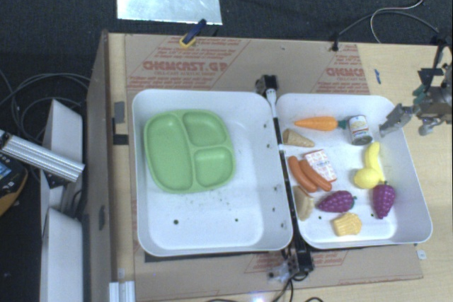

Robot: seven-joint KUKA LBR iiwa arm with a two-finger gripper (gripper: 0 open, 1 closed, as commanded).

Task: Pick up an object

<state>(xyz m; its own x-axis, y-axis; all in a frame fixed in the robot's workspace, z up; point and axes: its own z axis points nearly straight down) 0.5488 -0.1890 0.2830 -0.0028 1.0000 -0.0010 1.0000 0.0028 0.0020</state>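
Note:
The right white bin (417, 223) holds several toy foods. An orange carrot (316, 124) and a small can (359, 129) lie at its far end. A yellow banana-like fruit (370, 167), two purple grape bunches (335, 202) (383, 199), a pair of sausages (307, 175), a small red-and-white pack (320, 163), a pale wedge (297, 138) and a yellow piece (347, 224) lie nearer. My gripper (405, 122) hangs over the bin's far right rim, just right of the can, with nothing visibly in it.
A green divided plate (189, 150) lies in the left white bin (212, 230). A black clamp (267, 86) sits where the two bins meet at the far side. Cardboard covers the bench around them, and cables trail at far right.

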